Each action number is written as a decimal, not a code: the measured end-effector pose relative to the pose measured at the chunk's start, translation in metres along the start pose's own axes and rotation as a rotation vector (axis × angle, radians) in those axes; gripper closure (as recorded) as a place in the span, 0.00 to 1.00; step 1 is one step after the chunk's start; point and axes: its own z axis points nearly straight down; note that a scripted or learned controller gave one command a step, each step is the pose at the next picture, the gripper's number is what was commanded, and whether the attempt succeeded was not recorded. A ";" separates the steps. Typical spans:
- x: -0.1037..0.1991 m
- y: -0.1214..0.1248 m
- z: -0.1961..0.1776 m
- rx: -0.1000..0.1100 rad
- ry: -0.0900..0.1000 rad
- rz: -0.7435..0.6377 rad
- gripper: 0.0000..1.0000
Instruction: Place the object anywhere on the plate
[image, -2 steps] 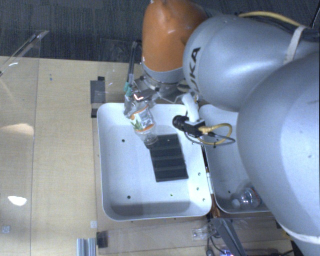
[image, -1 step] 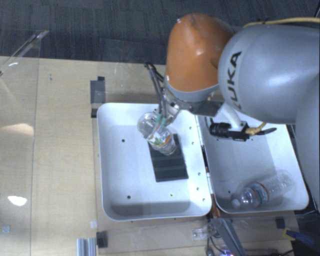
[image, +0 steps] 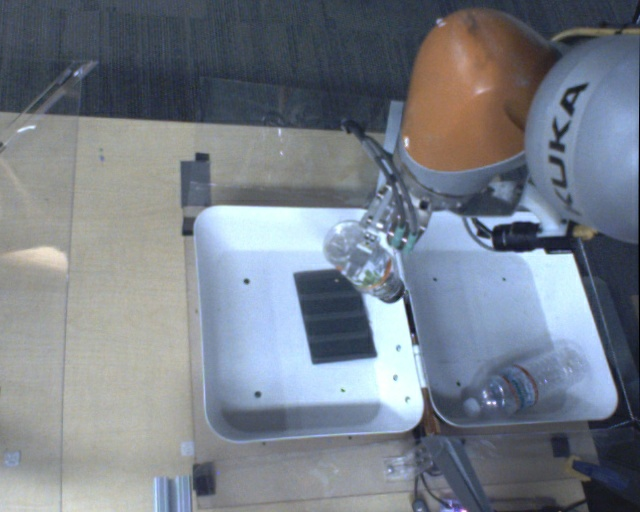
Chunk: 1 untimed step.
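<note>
Two bins side by side on the desk (image: 100, 300): left bin (image: 230, 300) mid-frame, right bin (image: 580, 330) toward the right edge. Plate (image: 335, 315) flat in the left bin, near its centre. Bottle (image: 520, 385) lying in the right bin's lower part. Second bottle (image: 360, 262) above the left bin's upper right, under the arm (image: 480, 90).

text: "KUKA" | on: grey arm housing (image: 590, 130) | orientation: vertical

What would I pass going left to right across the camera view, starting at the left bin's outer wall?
Left bin wall → dark ridged plate → clear object at the gripper, over the plate's upper right corner → plastic bottle lying in the right bin.
</note>
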 end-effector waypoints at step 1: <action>-0.020 0.008 -0.050 -0.001 0.000 0.009 1.00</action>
